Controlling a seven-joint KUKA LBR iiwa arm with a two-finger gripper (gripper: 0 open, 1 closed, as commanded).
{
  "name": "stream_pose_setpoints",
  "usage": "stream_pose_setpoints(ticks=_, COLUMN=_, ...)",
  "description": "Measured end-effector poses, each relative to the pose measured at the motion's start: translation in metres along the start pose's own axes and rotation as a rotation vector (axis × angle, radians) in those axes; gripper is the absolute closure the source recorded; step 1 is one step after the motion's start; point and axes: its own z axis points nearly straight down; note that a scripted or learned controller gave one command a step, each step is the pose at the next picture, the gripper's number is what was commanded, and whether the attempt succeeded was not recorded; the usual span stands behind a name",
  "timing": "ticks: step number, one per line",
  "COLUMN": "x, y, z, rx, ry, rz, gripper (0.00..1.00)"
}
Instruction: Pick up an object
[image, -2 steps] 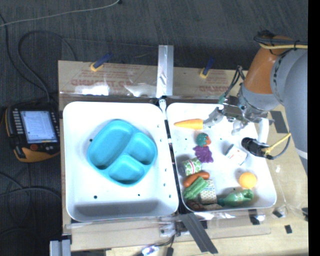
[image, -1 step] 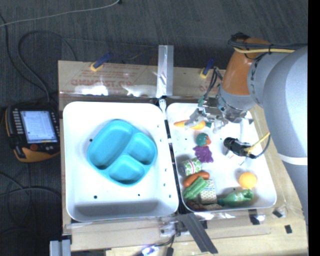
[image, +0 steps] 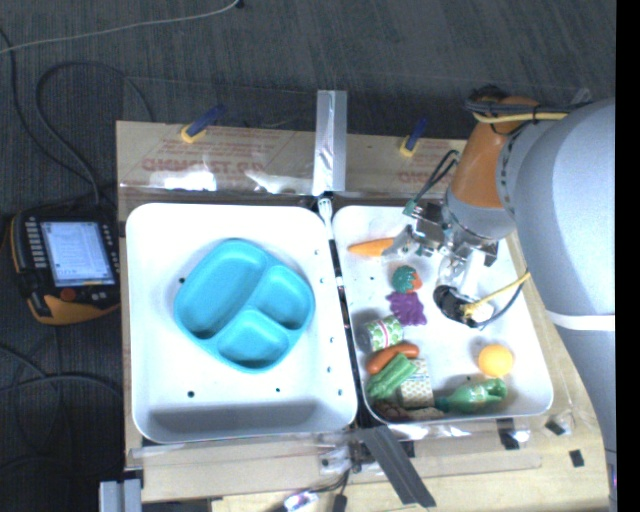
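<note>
**Claw low over right bin, nothing secured**

The arm (image: 560, 200) reaches in from the right and its claw (image: 440, 238) sits in the upper part of the right bin (image: 530, 340). Whether the claw is spread or closed cannot be told; the wrist hardware and cabling mask it. No item is seen gripped.

Candidate objects all lie in the right bin. An orange carrot (image: 372, 247) lies just left of the claw, near the divider between the bins. A small teal piece (image: 405, 278) lies just below the claw, with a purple grape cluster (image: 407, 307) touching it from below. An orange ball (image: 495, 359) sits apart toward the right wall. A crowded pile fills the lower left corner: a striped can (image: 383, 332), a green vegetable (image: 392, 374) and a dark green cucumber (image: 472, 396).

The left bin (image: 150, 400) holds a blue divided tray (image: 245, 302), presumably the receiving side.

Judgement: the claw's position suits the carrot or the teal piece, both reachable without disturbing the pile. The teal piece risks dragging the grapes along. The pick is not yet made
</note>
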Motion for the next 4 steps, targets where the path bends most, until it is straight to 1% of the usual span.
stream_pose_setpoints(ticks=1, x=-0.044, y=-0.026, z=0.026, rx=-0.013, ry=0.006, rz=0.126, gripper=0.00)
stream_pose_setpoints(ticks=2, x=0.054, y=-0.006, z=-0.067, rx=-0.002, ry=-0.001, rz=0.623, gripper=0.00)
stream_pose_setpoints(ticks=3, x=0.057, y=-0.013, z=-0.098, rx=-0.002, ry=-0.001, rz=0.698, gripper=0.00)
stream_pose_setpoints(ticks=4, x=0.057, y=-0.013, z=-0.106, rx=-0.002, ry=-0.009, rz=0.694, gripper=1.00)
